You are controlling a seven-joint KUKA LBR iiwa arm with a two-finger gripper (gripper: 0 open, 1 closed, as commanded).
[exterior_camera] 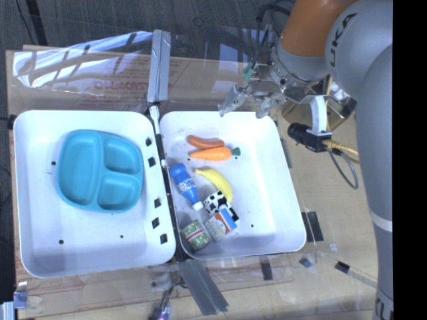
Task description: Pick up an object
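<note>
Nearest the camera, at the front edge of the right shallow white bin (283, 179), sat a small green-patterned can (194, 234) w/ a little red-and-blue carton (222, 224) just beside it. Behind those was a black-and-white cow-patterned toy (215, 201), touching a yellow plastic banana (216, 183), and to their left a blue plastic bottle w/ white cap (183, 184) lay tilted near the divider. Further back an orange toy carrot w/ green top (212, 154) lay just in front of a reddish-brown toy sausage (205, 142), approx. parallel. The left white bin (33, 199) held a light-blue plastic divided plate (100, 171) w/ three compartments. At the far side, the two-finger metal gripper (248, 104) hung over the right bin's back rim, fingers spread open, nothing between them, well apart from every obj. Above it rose the grey arm w/ its orange band (313, 15).
</note>
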